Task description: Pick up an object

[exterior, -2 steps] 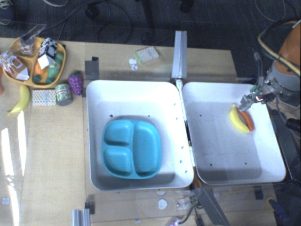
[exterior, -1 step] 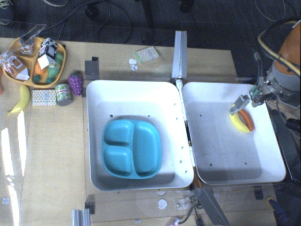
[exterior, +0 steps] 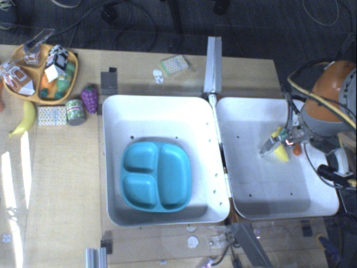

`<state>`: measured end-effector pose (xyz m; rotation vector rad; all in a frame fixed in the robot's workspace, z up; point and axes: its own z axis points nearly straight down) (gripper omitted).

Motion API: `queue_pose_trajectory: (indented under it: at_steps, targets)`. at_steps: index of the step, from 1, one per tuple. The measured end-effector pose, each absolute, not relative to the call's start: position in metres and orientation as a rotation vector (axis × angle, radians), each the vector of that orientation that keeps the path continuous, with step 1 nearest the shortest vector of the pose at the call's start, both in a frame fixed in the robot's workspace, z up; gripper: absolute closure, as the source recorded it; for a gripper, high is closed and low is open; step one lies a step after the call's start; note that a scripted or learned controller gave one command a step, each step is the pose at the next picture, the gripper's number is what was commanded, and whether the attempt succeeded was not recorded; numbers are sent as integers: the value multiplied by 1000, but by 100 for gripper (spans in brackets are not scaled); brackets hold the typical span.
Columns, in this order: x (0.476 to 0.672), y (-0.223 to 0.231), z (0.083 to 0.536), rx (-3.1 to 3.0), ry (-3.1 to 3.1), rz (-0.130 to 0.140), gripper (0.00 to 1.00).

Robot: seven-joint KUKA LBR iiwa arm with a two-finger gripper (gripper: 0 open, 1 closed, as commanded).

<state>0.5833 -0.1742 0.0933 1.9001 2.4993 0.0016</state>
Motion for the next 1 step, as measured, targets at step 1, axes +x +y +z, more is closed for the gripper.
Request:
queue_pose_trajectory:
  at_steps: [1]
  targets:
    - [585, -173, 100, 1894, 2506, 1, 100]
